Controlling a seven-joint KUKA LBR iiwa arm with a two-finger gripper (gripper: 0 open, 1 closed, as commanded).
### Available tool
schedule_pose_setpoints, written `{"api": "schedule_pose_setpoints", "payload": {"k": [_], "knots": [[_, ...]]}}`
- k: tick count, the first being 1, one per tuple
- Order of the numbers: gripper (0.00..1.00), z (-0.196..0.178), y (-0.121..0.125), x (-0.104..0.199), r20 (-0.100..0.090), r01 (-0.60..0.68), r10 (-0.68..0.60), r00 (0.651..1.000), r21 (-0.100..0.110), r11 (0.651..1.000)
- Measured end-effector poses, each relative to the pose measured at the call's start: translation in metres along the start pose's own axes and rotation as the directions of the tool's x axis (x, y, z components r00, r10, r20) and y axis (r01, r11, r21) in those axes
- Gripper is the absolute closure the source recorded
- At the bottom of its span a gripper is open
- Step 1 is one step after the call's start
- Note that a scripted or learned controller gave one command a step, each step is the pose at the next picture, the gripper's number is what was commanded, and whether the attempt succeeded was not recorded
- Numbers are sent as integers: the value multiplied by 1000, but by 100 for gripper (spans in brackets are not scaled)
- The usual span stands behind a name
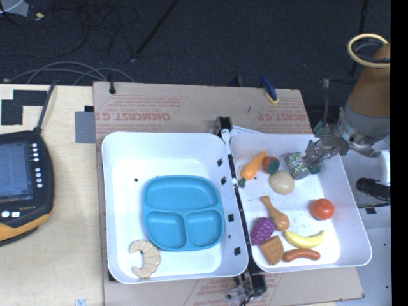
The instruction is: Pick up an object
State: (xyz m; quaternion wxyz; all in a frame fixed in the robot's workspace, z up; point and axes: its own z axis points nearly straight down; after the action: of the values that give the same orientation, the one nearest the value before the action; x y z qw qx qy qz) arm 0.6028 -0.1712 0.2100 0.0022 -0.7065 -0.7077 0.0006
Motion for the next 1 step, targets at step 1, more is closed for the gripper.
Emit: {"api": "schedule_pose_setpoints", "payload": {"k": [1], "knots": [[100,97,-55,81,-5,3,-2,1000,12,1000]]}}
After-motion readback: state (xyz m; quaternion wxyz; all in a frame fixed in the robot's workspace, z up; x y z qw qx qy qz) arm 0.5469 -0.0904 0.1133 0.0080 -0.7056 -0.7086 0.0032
